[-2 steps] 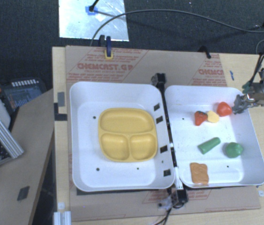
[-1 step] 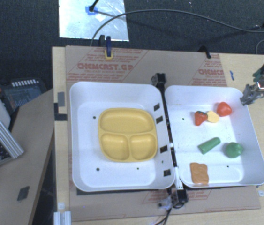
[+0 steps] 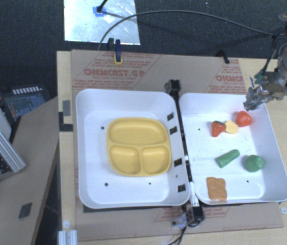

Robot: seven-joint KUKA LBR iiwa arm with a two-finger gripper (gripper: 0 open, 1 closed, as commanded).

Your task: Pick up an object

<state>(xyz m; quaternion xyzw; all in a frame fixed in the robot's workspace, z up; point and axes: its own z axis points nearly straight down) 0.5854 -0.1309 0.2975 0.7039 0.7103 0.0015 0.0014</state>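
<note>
The right bin (image 3: pixel 273 137) holds several toy foods. A red-orange tomato-like piece (image 3: pixel 243 119) lies at the back, next to a small yellow piece (image 3: pixel 231 127) and a red strawberry-like piece (image 3: pixel 217 128). A green cylinder (image 3: pixel 227 158) and a green round piece (image 3: pixel 254 163) sit toward the middle. A tan toast slice (image 3: pixel 216 188) lies at the front. My gripper (image 3: pixel 252 100) hangs at the bin's back right, just above and behind the red-orange piece, its fingers pointing down with nothing seen between them.
The left bin (image 3: pixel 89 137) holds a yellow divided tray (image 3: pixel 137 146). A black divider with clips (image 3: pixel 180 137) runs between the bins. A cable arcs over the back of the bench, and cardboard (image 3: pixel 133 70) lies under the bins.
</note>
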